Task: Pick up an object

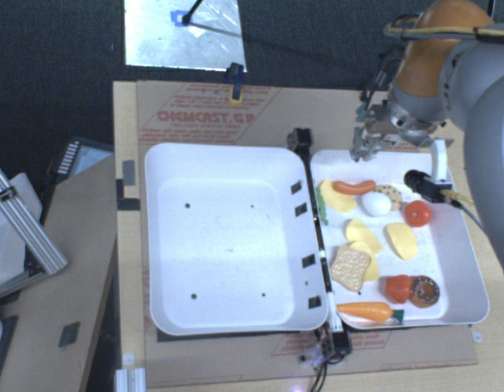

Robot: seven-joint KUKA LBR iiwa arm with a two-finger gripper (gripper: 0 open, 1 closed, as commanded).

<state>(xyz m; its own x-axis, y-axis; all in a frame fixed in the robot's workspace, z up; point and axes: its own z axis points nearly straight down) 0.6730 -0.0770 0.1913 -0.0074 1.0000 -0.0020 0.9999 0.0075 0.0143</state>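
Note:
The right bin [464, 256] holds several toy foods: a red sausage [354, 188], a white egg [376, 205], a red tomato [417, 213], yellow pieces [401, 241], a cracker [350, 268], a carrot [367, 309], a red pepper [398, 287] and a chocolate doughnut [425, 291]. My gripper [363, 152] hangs above the bin's far left corner, just beyond the sausage. Nothing shows between its fingers.
The left bin [227, 243] lies beside the right one, with black clips [313, 260] along the shared wall. Both stand on a cardboard sheet [211, 114]. A shiny foil square [185, 21] lies at the back.

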